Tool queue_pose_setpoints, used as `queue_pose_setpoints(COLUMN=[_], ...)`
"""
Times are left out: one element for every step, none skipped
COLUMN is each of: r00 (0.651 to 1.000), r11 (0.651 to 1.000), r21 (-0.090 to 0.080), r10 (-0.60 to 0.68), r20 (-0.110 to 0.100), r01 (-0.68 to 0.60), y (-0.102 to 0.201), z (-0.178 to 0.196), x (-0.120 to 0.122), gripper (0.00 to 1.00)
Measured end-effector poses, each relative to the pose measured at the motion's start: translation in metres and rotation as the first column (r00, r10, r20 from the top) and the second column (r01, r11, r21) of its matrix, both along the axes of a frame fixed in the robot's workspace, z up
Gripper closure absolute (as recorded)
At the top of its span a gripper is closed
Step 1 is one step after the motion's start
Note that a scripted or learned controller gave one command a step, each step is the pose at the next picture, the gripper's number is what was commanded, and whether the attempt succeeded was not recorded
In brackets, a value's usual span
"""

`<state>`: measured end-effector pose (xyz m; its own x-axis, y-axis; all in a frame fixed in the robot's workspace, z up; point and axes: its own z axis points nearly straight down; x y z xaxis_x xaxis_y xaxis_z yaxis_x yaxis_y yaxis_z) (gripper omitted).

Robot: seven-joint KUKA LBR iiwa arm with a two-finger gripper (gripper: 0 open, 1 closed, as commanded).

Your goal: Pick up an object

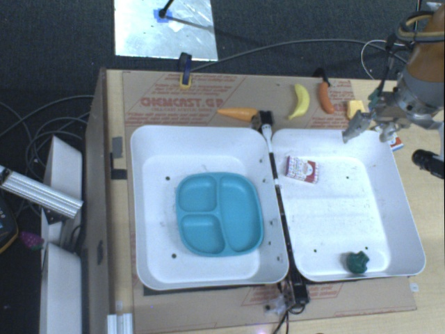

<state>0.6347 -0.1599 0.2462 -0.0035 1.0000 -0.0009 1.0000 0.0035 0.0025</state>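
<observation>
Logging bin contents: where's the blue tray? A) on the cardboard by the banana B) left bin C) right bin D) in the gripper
B: the blue tray lies flat in the left bin; the right bin holds a small packet and a green object.

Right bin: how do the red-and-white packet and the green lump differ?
The packet lies flat, rectangular, red and white, near the right bin's far-left corner. The green lump is rounded, dark green and smaller, near the bin's front edge. Both rest on the bin floor, apart from the tool, which hovers at the far rim.
</observation>
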Motion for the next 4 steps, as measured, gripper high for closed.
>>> queue_pose_setpoints(r00=[1.000,1.000,1.000,1.000], r11=[1.000,1.000,1.000,1.000], r21=[0.002,0.001,0.002,0.001], r10=[0.002,-0.002,0.002,0.004], r20=[-0.002,-0.003,0.000,0.003], r01=[-0.002,0.002,-0.002,-0.004], y=[0.037,0.032,0.075,0.075], z=[-0.059,-0.125,-0.161,-0.150], x=[0.028,0.014,0.033,0.034], gripper=[0.00,0.00,0.00,1.00])
